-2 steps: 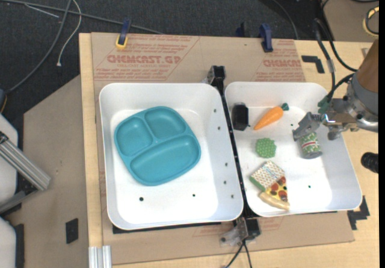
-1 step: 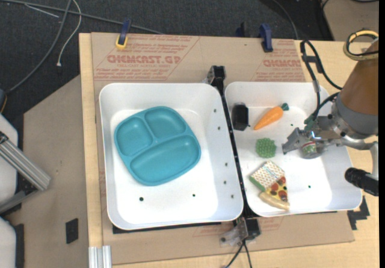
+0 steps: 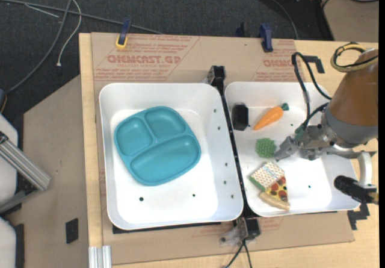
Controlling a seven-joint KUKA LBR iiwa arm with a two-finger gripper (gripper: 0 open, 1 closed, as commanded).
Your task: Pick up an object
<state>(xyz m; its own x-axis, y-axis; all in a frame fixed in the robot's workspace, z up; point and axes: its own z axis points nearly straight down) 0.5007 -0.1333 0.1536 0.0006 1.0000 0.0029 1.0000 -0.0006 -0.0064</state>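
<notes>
**Gripper low in the right bin, close to the broccoli**

Taking the broccoli [image 3: 264, 147] as the landmark: far to its left, in the left bin [image 3: 120, 200], lies a teal divided plate [image 3: 157, 144], flat and alone. Just up and left of the broccoli, against the right bin's [image 3: 319, 200] left wall, sits a small black block [image 3: 240, 116]. Above it and slightly right lies a toy carrot [image 3: 269, 116], tilted, green top pointing right. Below the broccoli is a pizza slice [image 3: 272, 184], near the front wall. Immediately right of the broccoli, the gripper [image 3: 287, 148] points leftward at it, tips just beside it; nothing is seen between the fingers, and whether they are spread or closed cannot be told. The arm [image 3: 358, 101] rises behind, from the right.
</notes>
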